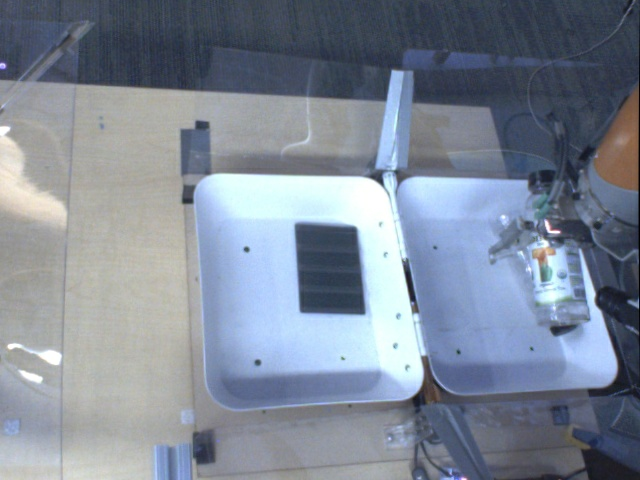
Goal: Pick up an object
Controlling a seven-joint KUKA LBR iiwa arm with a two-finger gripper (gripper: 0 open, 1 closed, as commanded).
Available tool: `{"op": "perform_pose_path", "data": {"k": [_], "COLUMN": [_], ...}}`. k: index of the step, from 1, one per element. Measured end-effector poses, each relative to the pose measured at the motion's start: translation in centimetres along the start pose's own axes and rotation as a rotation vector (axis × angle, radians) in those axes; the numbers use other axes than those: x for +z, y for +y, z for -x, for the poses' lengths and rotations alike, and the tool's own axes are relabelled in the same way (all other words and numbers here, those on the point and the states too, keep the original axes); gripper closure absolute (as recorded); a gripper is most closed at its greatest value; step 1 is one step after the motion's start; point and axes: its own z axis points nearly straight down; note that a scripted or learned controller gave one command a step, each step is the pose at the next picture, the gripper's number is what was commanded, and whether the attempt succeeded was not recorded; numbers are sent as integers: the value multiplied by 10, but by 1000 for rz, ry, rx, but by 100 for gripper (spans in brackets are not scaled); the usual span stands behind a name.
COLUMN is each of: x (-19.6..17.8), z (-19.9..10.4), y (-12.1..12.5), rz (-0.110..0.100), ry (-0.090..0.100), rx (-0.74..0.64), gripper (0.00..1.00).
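We see a clear plastic bottle [556, 283] with an orange-marked label lying in the right bin [470, 358], near its right edge. The gripper [535, 230] hangs just above the bottle's upper end; we cannot tell its state. A dark ribbed rectangular block [330, 268] lies in the left bin [240, 368].

One fixed camera looked down at a slant from above the counter [120, 268], far enough to take in both bins [230, 268] mid-frame, with dark floor [250, 18] along the top edge.
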Motion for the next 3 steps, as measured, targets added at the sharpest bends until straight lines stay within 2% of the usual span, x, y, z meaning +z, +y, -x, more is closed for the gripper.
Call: {"op": "perform_pose_path", "data": {"k": [1,2,3], "x": [135,124,62], "z": [63,62,3], "y": [44,45,84], "rz": [3,8,4], "ry": [-1,-2,0], "rx": [-34,-34,-50], "gripper": [0,100,100]}}
